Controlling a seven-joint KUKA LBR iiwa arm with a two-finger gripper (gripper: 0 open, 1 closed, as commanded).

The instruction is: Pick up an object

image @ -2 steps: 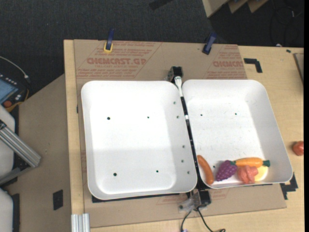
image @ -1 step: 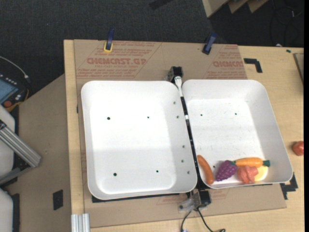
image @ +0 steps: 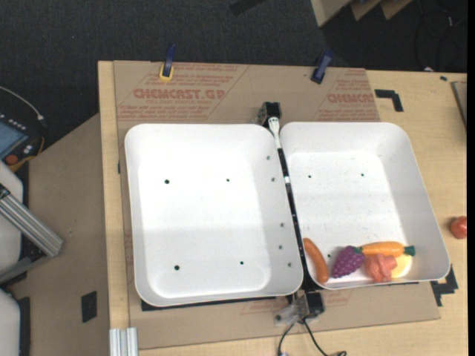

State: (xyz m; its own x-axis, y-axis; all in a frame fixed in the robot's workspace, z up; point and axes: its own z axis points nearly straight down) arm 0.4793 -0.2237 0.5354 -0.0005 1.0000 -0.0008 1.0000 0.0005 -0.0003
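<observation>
Since the toys lie bunched at the lower right of the frame, in the right bin [image: 415, 169], a grab could slip: the sausage [image: 315, 260], purple grapes [image: 347, 262], carrot [image: 384, 248] and red piece [image: 378, 268] touch one another and crowd the bin's wall. The gripper's state I cannot tell.

Red object [image: 459, 228] at the right edge, partly cut off, identity unclear.

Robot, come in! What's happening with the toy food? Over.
Toy food untouched: sausage, grapes, carrot, bunched in right bin near corner. Nothing blocking. Over.
</observation>
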